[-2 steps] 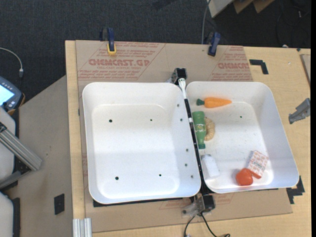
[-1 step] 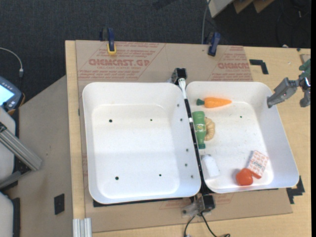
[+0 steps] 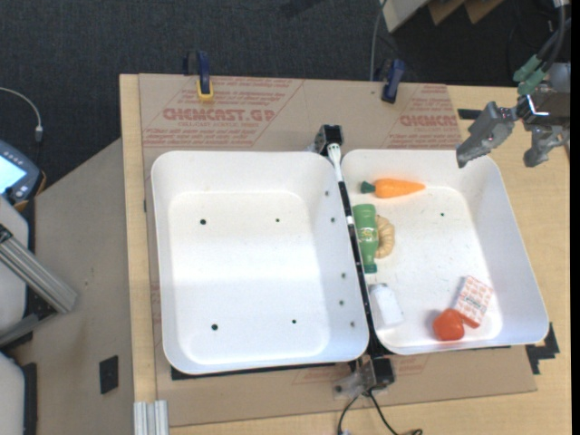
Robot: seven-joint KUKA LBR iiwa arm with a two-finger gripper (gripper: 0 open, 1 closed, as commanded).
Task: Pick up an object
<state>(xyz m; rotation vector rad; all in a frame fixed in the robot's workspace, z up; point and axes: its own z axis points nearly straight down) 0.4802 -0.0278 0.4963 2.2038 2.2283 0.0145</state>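
1. The hand [image 3: 509, 143] hangs above the far right corner of the right bin [image 3: 507, 234], fingers spread wide, nothing between them.
2. In that bin: a toy carrot [image 3: 395, 188] near the far wall, a green bottle [image 3: 365, 235] along the left wall, a red ball [image 3: 448, 325] touching a small patterned box [image 3: 474, 300].
3. The left bin [image 3: 245, 175] sits beside it on the desk [image 3: 136, 243].

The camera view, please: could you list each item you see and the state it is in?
Gripper: open, holding nothing, above the right bin's far edge.
Carrot: lying flat.
Green bottle: on its side against the divider.
Red ball: resting beside the small box.
Left bin: level.
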